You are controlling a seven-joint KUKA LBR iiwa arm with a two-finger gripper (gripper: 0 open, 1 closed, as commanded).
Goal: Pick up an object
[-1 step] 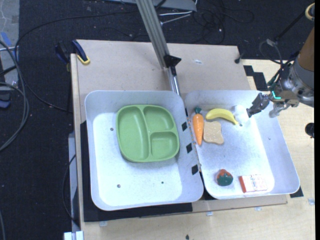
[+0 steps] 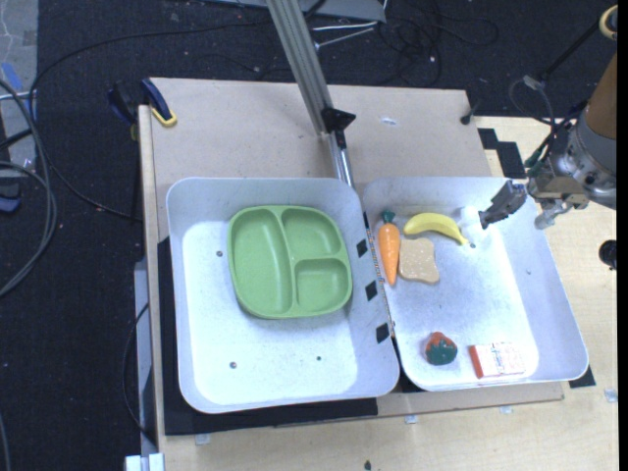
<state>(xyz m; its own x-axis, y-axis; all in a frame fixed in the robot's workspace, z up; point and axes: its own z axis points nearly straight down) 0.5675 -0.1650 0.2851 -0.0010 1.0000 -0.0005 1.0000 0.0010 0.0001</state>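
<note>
Box (image 2: 500, 359) near; jaws (perhaps parted) blurred.

From my seat the arm (image 2: 601, 116) runs off the right edge — I see only its wrist end. The gripper (image 2: 525, 204) is too small to read, and the small box's (image 2: 499, 359) print is illegible.

- In the right bin (image 2: 549, 292), your open floor lies in the middle and along the right side.
- A carrot (image 2: 390, 251), bread slice (image 2: 420, 261) and banana (image 2: 436, 227) crowd its upper left, the carrot touching the bread.
- A red-and-green toy (image 2: 441, 348) and a small box (image 2: 499, 359) sit near its front edge.
- In the left bin (image 2: 196, 361), a green divided plate (image 2: 290, 261) takes the upper middle; you have room in front of it.
</note>
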